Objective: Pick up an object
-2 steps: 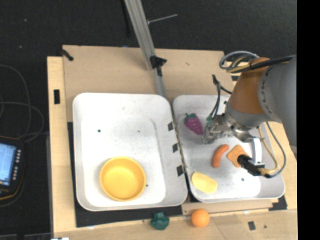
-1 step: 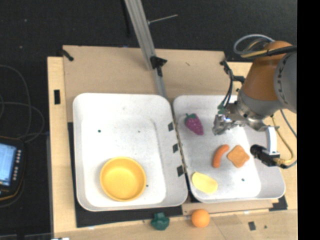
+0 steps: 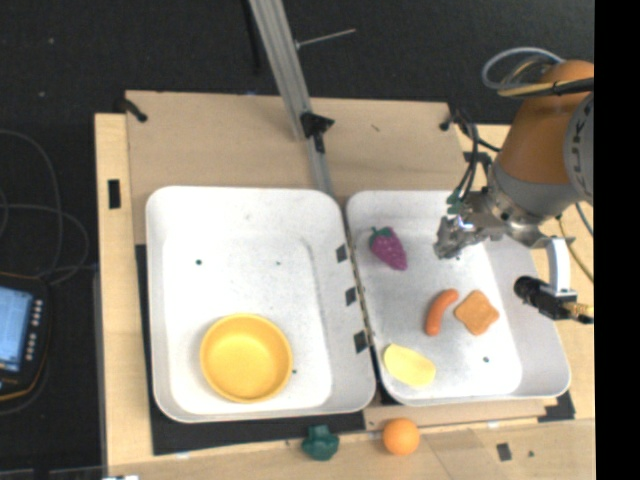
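Gripper (image 3: 452,240) hangs over far part of right bin (image 3: 540,368), nothing seen between its fingers; cannot tell if they're spread or pressed together, too small and blurred. Grey arm with orange band (image 3: 540,138) comes in from right edge above it.

Right bin contents: purple grape bunch toy with green stem (image 3: 388,248) just left of gripper, near the bin's left wall, apart from it. Orange-red sausage (image 3: 439,311) lying tilted near bin middle, nearer than the gripper. Orange square piece, maybe a toast or cracker toy (image 3: 476,312), just beside sausage on its right. Pale yellow flat piece (image 3: 408,365) at near-left corner of the bin.

Left bin (image 3: 180,228): yellow bowl (image 3: 246,356) upright in near part, well apart from everything else.

On bench outside bins, near edge: orange ball (image 3: 400,436) and small dark green object (image 3: 320,443) side by side, not touching.

Metal pole (image 3: 285,68) slants from far side down toward the gap between the bins
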Available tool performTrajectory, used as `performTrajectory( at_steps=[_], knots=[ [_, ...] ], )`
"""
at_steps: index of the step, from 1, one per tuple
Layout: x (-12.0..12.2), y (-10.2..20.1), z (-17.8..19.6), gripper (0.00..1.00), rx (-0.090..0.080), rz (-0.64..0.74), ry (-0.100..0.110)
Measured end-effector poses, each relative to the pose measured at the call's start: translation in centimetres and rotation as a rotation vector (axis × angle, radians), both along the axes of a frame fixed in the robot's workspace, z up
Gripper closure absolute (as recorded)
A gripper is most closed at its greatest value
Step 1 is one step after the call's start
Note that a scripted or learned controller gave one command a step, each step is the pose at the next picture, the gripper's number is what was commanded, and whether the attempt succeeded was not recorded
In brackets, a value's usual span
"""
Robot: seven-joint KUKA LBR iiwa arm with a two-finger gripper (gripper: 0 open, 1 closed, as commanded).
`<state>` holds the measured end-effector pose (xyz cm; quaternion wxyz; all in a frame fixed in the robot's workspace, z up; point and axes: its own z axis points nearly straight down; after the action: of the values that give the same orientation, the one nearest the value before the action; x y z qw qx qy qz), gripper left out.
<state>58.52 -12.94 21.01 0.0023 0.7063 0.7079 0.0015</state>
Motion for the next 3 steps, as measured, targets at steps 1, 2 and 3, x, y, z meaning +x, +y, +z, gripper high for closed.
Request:
performTrajectory(
  at_steps=[1,2,3],
  knots=[
    [0.4,5.0,0.2,1.00,0.003,0.005,0.003],
    [-0.1,10.4,2.1,1.00,0.003,0.006,0.002],
    [0.0,15.7,2.1,1.00,0.003,0.005,0.004]
  ],
)
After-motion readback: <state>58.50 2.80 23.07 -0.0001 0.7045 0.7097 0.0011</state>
